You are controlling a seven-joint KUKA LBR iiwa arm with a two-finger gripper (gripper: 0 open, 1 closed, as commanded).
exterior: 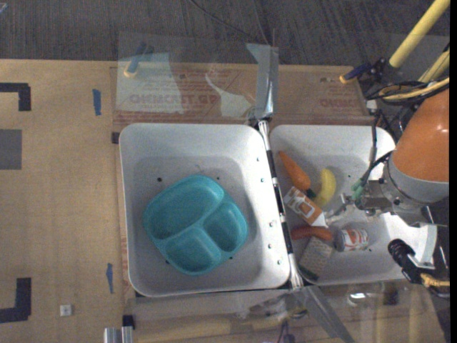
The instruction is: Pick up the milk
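Observation:
The milk (303, 206) is a small white carton with an orange label. It lies on its side near the left wall of the right bin (371, 140), just below the carrot (294, 171). My gripper (355, 200) hangs over the middle of the right bin, to the right of the milk and apart from it. It sits just below the banana (327, 186) and above a small can (352, 239). Nothing shows held in it.
A red sausage (311, 232) and a dark grey flat piece (315, 253) lie below the milk. The left bin (143, 148) holds a teal divided plate (195, 224). The arm's orange band (426, 141) covers the right bin's right side.

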